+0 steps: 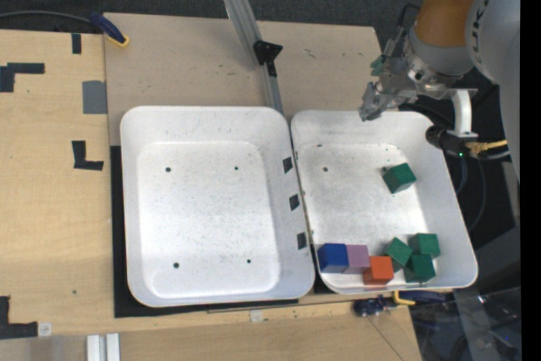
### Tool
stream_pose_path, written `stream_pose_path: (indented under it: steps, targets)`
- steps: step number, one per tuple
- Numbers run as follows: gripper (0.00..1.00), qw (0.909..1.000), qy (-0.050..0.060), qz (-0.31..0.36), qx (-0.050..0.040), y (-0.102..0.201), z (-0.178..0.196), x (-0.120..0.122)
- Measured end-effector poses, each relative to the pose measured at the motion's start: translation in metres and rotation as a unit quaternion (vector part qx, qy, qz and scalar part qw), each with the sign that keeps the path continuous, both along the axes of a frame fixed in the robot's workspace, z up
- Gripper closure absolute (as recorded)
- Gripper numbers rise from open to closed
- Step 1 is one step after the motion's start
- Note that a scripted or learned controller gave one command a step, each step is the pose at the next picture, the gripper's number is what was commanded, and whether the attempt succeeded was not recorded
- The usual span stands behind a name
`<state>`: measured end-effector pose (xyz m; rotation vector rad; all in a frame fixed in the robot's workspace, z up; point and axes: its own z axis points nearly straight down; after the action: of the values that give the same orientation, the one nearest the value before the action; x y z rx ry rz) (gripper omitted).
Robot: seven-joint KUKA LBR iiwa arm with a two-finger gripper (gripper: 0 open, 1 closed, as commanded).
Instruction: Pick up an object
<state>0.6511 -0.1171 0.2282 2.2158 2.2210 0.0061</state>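
The cluster of blocks lay nearest the camera, along the near wall of the right bin (pixel 448 182): a blue block (pixel 333 256), a lilac block (pixel 357 256), an orange block (pixel 380 268) and three green blocks (pixel 412 255) packed close, several of them touching. A single green block (pixel 399 177) sat apart from them, further up the same bin toward its right side. The left bin (pixel 135 182) stood just beside the right bin on the table (pixel 51 207), their rims meeting.

Task progress was judged to be at the start. No block was lifted; every block rested on the bin floor. The approach, the descent, the grasp and the lift all remained to be done.

The claw (pixel 372 108) hung over the far rim of the right bin, near its upper edge, well apart from the near cluster and clear of the single green block. It touched no block, and nothing was seen between its fingers. The fingers pointed down and to the left, but they appeared small and dark against the rim, so whether they were spread or pressed together could not be told. The single green block was judged the nearest candidate for a grasp, being free on all sides.
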Motion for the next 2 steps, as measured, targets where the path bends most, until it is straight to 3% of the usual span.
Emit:
stream_pose_path:
  steps: [1, 2]
  targets:
    - [1.00, 1.0000, 0.003, -0.001, -0.0003, 0.000, -0.002, 0.000]
    - [1.00, 1.0000, 0.003, 0.002, 0.0011, 0.054, 0.009, -0.013]
